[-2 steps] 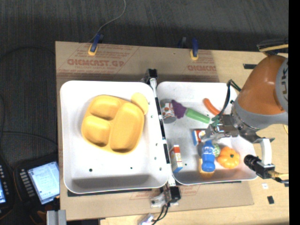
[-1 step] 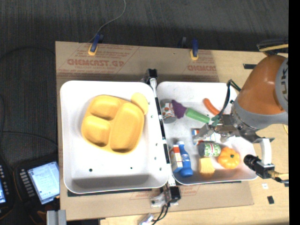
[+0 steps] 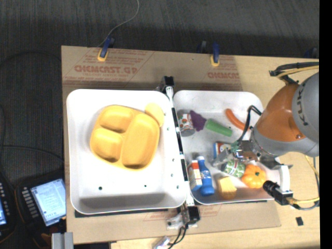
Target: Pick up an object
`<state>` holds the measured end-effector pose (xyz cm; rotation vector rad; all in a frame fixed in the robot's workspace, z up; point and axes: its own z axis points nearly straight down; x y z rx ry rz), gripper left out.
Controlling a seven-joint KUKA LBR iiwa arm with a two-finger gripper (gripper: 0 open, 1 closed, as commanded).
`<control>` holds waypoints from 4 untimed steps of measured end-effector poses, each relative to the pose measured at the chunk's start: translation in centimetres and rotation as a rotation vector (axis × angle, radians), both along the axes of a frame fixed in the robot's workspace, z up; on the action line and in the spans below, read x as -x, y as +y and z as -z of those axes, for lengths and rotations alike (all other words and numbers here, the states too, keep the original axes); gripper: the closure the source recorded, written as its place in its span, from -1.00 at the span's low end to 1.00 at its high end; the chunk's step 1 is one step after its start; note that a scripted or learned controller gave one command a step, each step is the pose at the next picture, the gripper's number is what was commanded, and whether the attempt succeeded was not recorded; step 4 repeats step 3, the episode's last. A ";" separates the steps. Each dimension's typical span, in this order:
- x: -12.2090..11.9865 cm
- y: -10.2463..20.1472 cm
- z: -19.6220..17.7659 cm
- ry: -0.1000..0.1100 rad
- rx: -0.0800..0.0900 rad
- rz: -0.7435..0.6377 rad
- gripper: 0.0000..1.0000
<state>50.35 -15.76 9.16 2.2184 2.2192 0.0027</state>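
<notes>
Dark grey carpet is lying all around the tabletop (image 3: 78, 61), which is showing a brown sheet with red writing, held by two clips at the back. A small screen (image 3: 44, 200) is glowing on the floor near the front left corner.

Going from near to far in the right bin (image 3: 218, 98), a blue bottle (image 3: 205, 179) and a thin white and red tube (image 3: 195, 173) are lying side by side at the front edge. A yellow block (image 3: 226, 187) is sitting just beside them. A little orange pumpkin (image 3: 253, 176) is resting next to the block. It is looking smooth, round and light, so it could be slipping away; squeezing it across its middle would be the best bet. A shiny crinkly packet (image 3: 232, 165) is lying just beside it, and that one is looking soft and easy to crush.

The claw (image 3: 239, 152) is hanging right over the packet and pumpkin. I cannot tell how it is set, or whether it is holding anything, because the arm is covering it.

Farther back, a green stick (image 3: 218, 127), a purple piece (image 3: 197, 120), a small can (image 3: 184, 123) and an orange carrot (image 3: 234, 118) are lying well apart.

The left bin (image 3: 83, 191) is holding big yellow bumpy shapes (image 3: 125, 136), looking too wide to grab.
</notes>
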 end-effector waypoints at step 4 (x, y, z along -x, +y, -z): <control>1.8 14.8 -12.4 0.003 -0.002 -0.002 1.00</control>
